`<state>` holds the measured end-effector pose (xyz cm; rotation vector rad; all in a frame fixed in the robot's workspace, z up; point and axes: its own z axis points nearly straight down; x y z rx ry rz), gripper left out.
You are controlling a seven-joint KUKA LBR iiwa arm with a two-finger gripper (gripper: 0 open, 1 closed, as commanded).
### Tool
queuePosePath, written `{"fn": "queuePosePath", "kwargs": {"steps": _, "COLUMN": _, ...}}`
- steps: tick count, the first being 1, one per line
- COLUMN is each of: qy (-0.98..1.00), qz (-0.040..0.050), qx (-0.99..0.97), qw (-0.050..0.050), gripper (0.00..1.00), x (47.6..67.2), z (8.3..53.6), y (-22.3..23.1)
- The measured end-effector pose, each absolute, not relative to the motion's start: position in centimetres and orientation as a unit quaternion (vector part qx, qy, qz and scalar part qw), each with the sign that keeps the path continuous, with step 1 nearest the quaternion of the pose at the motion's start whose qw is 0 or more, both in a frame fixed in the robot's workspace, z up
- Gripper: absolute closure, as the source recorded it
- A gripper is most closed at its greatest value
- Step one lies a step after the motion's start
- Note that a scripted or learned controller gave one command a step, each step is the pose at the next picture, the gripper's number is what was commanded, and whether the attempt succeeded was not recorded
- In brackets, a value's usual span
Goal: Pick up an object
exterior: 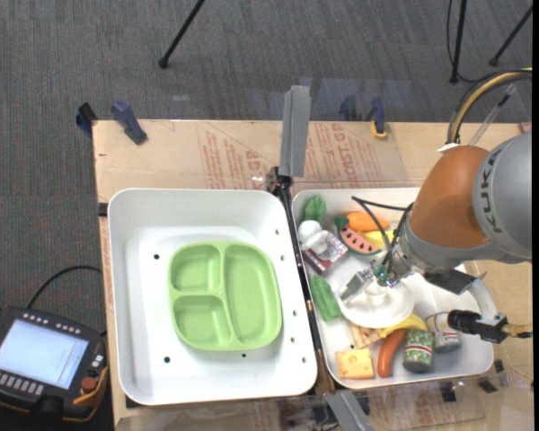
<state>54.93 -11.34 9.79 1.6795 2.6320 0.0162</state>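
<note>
My gripper [370,281] hangs over the white plate [382,308] in the right bin [481,359]; I cannot tell its state. Cheese [355,363] and a sausage [391,351] lie just below that plate.

My arm [512,196]: fat, round, grey, black letters on side. Big shiny orange band [454,200] above wrist. Grey ring under it. Thin black cables near wrist. My gripper [370,281]: small, silver metal, bits of black.
</note>
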Motion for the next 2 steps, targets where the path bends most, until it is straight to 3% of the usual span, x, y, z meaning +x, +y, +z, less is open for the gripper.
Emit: {"fn": "queuePosePath", "kwargs": {"steps": 2, "qy": 0.794, "qz": 0.0015, "qx": 0.608, "qw": 0.004, "gripper": 0.0, "x": 64.7, "z": 9.4, "y": -11.6}}
